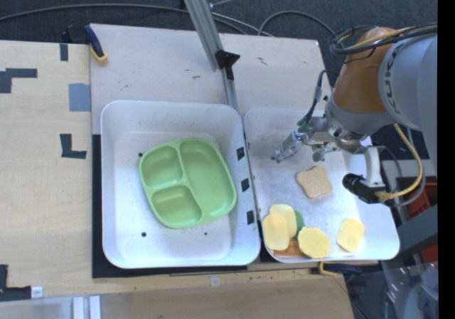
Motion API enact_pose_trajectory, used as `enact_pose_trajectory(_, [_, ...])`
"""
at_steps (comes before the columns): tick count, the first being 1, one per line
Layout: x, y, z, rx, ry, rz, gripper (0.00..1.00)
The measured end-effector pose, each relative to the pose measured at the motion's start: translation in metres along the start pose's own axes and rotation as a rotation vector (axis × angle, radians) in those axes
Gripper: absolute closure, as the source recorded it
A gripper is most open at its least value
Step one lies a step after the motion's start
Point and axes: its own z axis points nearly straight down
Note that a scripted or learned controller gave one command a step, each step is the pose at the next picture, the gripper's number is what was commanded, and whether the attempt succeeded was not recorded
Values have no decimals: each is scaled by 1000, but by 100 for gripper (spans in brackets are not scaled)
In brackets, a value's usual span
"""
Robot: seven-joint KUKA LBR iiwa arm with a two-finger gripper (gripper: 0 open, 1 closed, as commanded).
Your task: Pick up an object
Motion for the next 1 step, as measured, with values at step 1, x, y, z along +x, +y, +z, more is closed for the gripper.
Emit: enact_pose_trajectory(1, [0, 0, 44, 0, 0, 0, 0])
